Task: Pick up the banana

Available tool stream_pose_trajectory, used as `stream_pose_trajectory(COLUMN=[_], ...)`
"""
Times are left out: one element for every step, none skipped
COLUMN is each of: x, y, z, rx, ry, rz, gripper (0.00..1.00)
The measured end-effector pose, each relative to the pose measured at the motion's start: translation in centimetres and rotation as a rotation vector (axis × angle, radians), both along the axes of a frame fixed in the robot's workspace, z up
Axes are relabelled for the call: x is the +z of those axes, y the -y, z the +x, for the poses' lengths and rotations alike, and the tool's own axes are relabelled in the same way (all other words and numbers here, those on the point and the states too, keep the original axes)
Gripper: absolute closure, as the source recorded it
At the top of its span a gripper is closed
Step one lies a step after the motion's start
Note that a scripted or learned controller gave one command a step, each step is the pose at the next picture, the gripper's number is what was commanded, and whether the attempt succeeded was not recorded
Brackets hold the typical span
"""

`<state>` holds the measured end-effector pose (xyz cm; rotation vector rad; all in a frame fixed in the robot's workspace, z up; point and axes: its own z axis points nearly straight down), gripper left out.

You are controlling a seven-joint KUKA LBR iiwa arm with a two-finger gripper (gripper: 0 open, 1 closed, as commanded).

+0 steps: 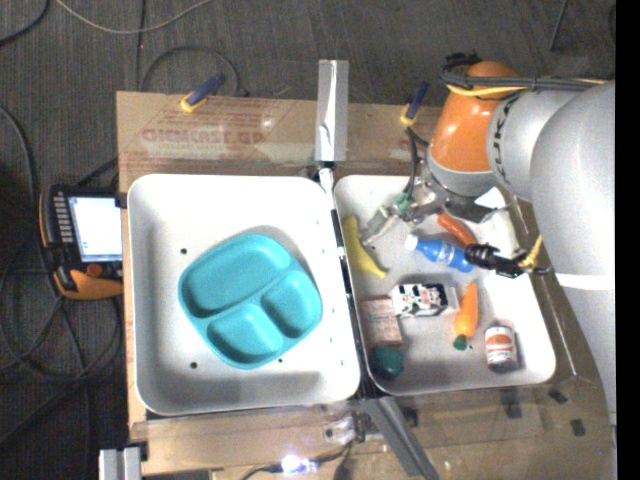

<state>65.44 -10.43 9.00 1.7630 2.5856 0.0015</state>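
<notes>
The yellow banana (361, 251) lies in the right bin (540, 363), along its left wall, pointing roughly up and down. My gripper (383, 222) hangs over the upper left part of that bin. Its tip sits just right of the banana's upper half, very near it. Nothing shows between the tips. The grey arm with its orange band (468, 140) covers the bin's back right corner.
Also in the right bin are a blue bottle (441, 253), a carrot (466, 315), a black-and-white box (420, 298), a brown packet (382, 319), a dark green ball (388, 360) and a small red-white can (500, 347). A teal divided plate (252, 299) lies in the left bin (160, 368).
</notes>
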Motion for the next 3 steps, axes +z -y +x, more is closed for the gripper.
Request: stream_pose_trajectory(x=[0.1,0.0,6.5], y=[0.3,0.4,4.2], z=[-7.5,0.2,1.0], rx=[0.222,0.426,0.720], ry=[0.003,-0.009,-0.010], rz=[0.000,-0.002,-0.002], gripper=[0.00,0.00,0.00])
